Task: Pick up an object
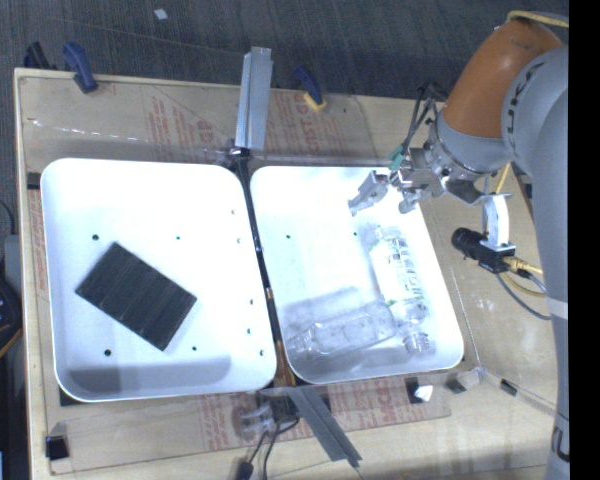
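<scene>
Clear plastic bottles point(395, 268) lay in the right bin point(280, 228), one toward three o'clock, the other point(340, 330) along six o'clock; a dark ridged pad point(136, 295) sat at seven o'clock in the left bin point(70, 183); the gripper point(385, 193) hovered at one o'clock, fingers spread, holding nothing.

Both bins look like smooth white plastic with a soft sheen: the left bin point(70, 183) and the right bin point(300, 193). The dark rectangular pad point(136, 296) in the left bin is matt, with a fine ribbed or woven texture. Two clear plastic bottles, one upright-lying point(398, 273) and one crosswise point(345, 330), are glossy and see-through. The counter point(130, 113) looks like pale, matt board, printed faintly in red. The end effector point(388, 190) is bare, shiny metal. The arm's orange band point(490, 78) is smooth and glossy.
</scene>
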### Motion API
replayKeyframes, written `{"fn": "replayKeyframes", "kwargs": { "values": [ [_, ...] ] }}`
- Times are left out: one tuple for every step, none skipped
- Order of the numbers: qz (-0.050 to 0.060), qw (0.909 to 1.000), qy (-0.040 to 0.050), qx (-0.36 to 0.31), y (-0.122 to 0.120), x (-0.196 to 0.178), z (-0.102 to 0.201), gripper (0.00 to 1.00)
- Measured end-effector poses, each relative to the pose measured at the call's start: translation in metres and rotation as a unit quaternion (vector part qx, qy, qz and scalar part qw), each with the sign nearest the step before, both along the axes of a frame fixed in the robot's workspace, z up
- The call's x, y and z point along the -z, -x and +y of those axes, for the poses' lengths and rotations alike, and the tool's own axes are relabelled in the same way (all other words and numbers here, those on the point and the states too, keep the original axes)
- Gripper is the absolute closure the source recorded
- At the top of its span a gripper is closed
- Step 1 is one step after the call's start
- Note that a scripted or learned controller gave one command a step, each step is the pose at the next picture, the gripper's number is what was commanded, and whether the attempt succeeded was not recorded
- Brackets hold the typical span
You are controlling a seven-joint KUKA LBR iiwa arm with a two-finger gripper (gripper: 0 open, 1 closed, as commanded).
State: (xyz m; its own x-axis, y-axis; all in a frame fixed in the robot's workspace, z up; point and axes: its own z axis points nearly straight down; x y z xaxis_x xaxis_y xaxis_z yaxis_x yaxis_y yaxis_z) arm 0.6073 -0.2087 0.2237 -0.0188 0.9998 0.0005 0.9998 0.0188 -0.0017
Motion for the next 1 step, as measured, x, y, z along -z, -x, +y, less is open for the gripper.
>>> {"fn": "replayKeyframes", "kwargs": {
  "values": [
    [0.001, 0.9987, 0.0002, 0.051, 0.0609, 0.0556, -0.0008, 0.00]
  ]
}}
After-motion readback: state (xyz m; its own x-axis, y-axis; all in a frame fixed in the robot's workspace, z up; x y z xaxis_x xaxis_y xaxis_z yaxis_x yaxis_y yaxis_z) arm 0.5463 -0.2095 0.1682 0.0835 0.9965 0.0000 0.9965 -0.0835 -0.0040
